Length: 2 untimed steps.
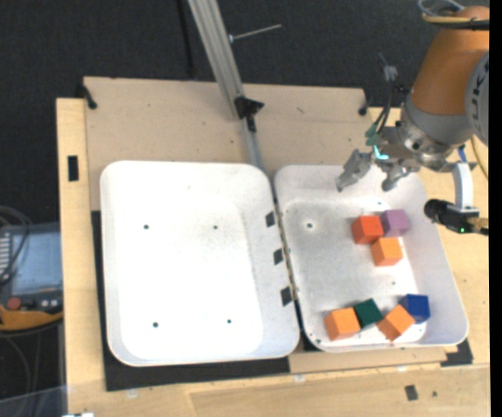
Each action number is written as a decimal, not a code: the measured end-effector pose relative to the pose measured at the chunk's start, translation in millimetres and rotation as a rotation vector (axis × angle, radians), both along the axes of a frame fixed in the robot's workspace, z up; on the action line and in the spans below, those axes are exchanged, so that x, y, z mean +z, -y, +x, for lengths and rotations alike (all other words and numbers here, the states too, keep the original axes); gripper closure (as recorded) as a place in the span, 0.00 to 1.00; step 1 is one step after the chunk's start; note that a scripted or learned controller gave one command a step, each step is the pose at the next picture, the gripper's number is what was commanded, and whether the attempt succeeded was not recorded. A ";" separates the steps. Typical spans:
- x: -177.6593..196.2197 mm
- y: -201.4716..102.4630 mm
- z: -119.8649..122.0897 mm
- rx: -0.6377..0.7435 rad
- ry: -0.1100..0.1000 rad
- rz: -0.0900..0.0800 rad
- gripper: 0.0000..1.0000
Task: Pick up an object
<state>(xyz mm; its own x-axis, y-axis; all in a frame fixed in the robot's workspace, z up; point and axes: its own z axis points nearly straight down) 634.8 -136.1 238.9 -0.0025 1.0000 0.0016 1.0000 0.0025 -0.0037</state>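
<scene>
Claw [373,174] hangs open and empty above the right bin's [316,189] far edge, seemingly approaching; next it must descend over the red-orange cube [367,228].

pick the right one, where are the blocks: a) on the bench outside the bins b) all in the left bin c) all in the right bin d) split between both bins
c: every block sits in the right bin, the purple block and two orange ones near its middle, the green block, blue block and two more orange ones along its near edge.
</scene>
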 end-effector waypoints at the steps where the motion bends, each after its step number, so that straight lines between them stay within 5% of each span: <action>1: 2.7 0.1 0.8 0.001 0.004 -0.002 0.00; 2: -55.3 9.8 -4.7 -0.005 -0.001 -0.004 0.00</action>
<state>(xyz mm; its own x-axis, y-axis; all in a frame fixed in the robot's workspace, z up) 630.1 -145.8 183.7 0.0026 1.0000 -0.0025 1.0000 -0.0027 -0.0051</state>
